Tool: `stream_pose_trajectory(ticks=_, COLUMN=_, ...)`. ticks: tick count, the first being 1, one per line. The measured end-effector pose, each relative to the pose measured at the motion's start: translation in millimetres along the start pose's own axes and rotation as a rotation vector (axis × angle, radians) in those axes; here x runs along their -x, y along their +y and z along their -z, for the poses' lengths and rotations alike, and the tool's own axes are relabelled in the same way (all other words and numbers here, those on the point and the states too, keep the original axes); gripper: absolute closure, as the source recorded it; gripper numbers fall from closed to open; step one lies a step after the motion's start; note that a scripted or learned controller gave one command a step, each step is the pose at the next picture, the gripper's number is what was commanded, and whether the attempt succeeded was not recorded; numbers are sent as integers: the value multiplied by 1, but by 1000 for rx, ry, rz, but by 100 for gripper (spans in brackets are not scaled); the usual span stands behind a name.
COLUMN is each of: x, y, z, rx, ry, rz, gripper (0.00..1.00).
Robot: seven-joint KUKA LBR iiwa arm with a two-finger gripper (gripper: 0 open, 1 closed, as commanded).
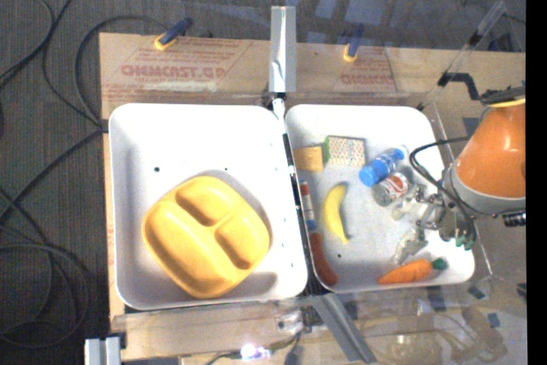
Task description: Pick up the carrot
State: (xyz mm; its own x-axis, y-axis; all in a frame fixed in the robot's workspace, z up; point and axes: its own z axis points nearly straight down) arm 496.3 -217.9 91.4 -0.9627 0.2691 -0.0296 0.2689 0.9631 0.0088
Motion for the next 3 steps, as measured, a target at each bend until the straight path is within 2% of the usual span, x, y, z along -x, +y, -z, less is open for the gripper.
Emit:
stream_pose_trajectory(ticks=1, x=0, y=0, z=0, rx=0, ry=0, rz=0, gripper=0)
stream_pose_trajectory(ticks=2, x=-1, y=-3, z=19, rx=-5, ry=23, rz=118, gripper=0)
stream_pose_trajectory(ticks=3, x=-1, y=-3, z=19, rx=-4, ry=23, rz=118, gripper=0)
